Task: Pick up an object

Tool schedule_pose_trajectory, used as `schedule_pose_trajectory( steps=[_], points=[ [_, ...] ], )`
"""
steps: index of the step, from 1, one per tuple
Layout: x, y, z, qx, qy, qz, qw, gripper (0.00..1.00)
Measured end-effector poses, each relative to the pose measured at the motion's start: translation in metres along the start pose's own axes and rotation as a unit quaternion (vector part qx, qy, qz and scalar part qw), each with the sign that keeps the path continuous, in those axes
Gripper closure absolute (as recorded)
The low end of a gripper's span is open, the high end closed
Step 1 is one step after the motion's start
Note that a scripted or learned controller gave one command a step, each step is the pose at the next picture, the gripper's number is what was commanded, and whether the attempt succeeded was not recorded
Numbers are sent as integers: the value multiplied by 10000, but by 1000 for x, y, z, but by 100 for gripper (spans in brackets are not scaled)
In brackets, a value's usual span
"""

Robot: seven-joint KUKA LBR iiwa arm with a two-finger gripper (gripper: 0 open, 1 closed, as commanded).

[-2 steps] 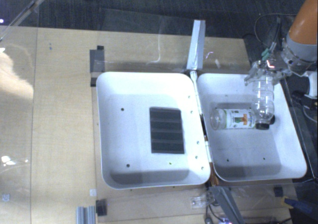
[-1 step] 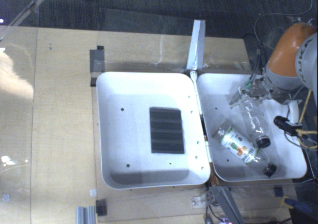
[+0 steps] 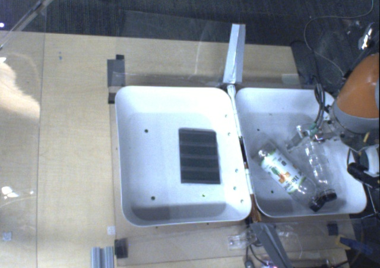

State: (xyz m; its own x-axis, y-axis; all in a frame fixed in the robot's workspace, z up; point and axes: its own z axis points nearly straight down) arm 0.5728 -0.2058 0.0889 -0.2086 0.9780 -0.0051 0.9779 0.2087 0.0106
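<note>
Green and orange label on the white bottle, print too small to read

A clear plastic bottle lies tilted in the right bin, the tool just above it.

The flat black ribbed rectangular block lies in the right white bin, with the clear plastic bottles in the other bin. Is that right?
Not quite. The camera view shows the flat black ribbed rectangular block in the left white bin, not the right one. The clear plastic bottles are indeed in the other bin, the right white bin.
</note>
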Motion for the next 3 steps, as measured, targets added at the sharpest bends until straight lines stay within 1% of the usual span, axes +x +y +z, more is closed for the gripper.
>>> schedule_pose_trajectory(
  steps=[1, 2, 3],
  points=[
    [13, -47, -4, -80, -32, -1477, 9890, 0],
    [20, -58, -78, 5, 7, -1863, 9825, 0],
    [63, 7, -1, -17, -1, -2558, 9667, 0]
  ],
)
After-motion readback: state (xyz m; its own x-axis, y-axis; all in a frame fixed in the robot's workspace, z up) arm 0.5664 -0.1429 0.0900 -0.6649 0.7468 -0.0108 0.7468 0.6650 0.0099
